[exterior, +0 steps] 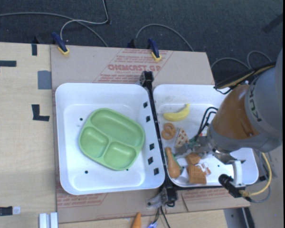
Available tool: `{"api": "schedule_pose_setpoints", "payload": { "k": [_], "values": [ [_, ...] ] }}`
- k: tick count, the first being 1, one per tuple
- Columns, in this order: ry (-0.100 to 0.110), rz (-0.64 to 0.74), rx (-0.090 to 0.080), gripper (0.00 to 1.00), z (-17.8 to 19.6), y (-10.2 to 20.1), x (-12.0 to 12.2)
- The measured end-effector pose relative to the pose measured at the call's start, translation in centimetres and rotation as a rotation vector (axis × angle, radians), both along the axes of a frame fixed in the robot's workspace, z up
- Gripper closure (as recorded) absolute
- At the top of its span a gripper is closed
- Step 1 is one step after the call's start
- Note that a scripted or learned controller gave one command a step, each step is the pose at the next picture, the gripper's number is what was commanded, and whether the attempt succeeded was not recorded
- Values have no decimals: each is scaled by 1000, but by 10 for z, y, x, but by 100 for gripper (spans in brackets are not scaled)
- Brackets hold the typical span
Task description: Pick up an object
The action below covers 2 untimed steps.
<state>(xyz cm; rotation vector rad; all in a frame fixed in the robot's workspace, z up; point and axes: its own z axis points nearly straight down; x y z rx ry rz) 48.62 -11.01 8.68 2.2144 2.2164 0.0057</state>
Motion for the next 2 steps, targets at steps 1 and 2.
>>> {"api": "schedule_pose_setpoints", "payload": {
  "k": [1,2],
  "values": [
    [2,-1,-1,100,9,0,0],
    [9,1,4,100,98,62,16]
  ]
}}
